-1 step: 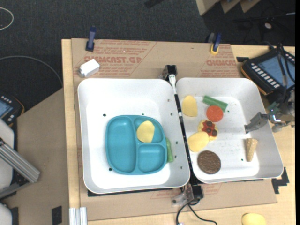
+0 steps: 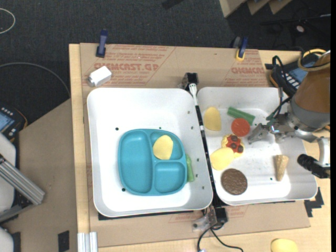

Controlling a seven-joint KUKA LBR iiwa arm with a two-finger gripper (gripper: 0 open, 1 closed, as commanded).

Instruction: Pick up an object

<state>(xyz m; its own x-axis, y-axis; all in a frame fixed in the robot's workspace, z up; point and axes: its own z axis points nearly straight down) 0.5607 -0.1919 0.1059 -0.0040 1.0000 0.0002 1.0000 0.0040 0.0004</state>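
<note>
The right bin (image 2: 294, 190) holds several toy foods: a pale yellow piece (image 2: 212, 118), a green stick (image 2: 241, 114), a red disc (image 2: 241, 126), a red-and-yellow item (image 2: 232, 143), a yellow lump (image 2: 222, 158), a brown round cookie (image 2: 233, 181) and a beige cone (image 2: 281, 167). My gripper (image 2: 266, 132) hangs low over the right bin's upper middle, just right of the red disc and above the cone. Nothing shows in its grasp. In the left bin (image 2: 105, 119) a teal divided plate (image 2: 152, 161) carries a yellow piece (image 2: 163, 147), with a green strip (image 2: 189, 168) at its right edge.
A small white block (image 2: 100, 76) lies on the cardboard behind the left bin. Blue clamps (image 2: 102, 43) (image 2: 241, 47) grip the board's far edge. Black cables (image 2: 281, 75) trail near the arm. A yellow object (image 2: 283, 244) sits off the bench at the bottom right.
</note>
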